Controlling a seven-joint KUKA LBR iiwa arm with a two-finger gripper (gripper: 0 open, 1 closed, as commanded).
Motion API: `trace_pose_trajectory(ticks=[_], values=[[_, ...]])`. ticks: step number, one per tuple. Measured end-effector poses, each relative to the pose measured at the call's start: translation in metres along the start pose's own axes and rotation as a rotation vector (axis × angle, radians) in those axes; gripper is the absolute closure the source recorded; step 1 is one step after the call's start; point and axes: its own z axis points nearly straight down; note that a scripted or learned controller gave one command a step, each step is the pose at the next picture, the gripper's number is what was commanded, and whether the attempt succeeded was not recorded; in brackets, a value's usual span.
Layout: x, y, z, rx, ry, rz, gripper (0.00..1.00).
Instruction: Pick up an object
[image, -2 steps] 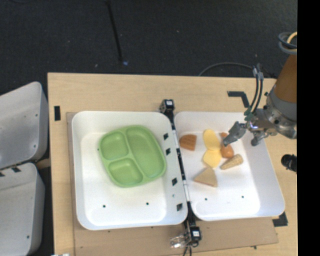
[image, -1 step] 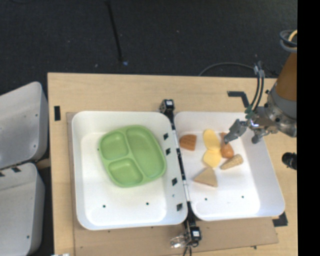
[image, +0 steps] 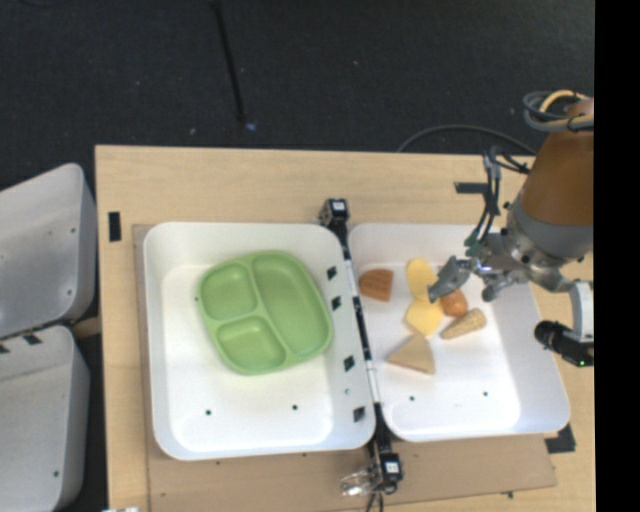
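Note:
Several food-like pieces lie in the right bin (image: 500, 400): a brown chunk (image: 376, 284), a yellow piece (image: 420, 271), a second yellow piece (image: 424, 319), a tan wedge (image: 413, 355), a tan cone-shaped piece (image: 465, 324) and a small orange-red piece (image: 456, 304). My gripper (image: 470, 283) hangs over the cluster's right side, just above the orange-red piece. Its two fingers stand apart, so it is open, and nothing is held between them. One fingertip (image: 444, 282) sits beside the upper yellow piece.
A green three-compartment plate (image: 265, 312) lies in the left bin (image: 170, 400). A divider with black clips (image: 352, 330) runs between the bins. Cables and a black fitting (image: 560, 340) are at the right bin's right edge.

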Motion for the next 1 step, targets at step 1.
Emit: trace_pose_trajectory(ticks=[1], values=[[-0.0037,0.0054,0.0442,-0.001,0.0,0.002,0.0]])
